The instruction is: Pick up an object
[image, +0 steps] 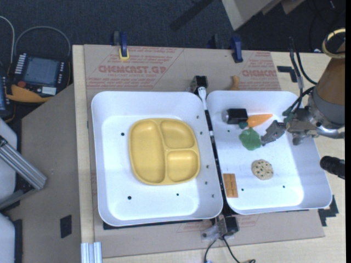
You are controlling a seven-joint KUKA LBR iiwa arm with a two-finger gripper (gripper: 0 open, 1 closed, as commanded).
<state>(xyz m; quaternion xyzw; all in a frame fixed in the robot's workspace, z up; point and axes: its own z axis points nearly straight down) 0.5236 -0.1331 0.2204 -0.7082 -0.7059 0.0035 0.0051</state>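
In the right bin lie a black block, an orange carrot, a green leafy piece and a round chocolate-chip cookie. My gripper hangs over the bin's right half, just right of the carrot and the green piece. Its fingers are spread open with only bare bin floor between them. The left fingertip is close to the green piece's right edge, and I cannot tell whether it touches.
The left bin holds a yellow divided plate. A small orange-brown card lies on the ridge between the bins. The arm's grey body and cables cover the right bin's far right side.
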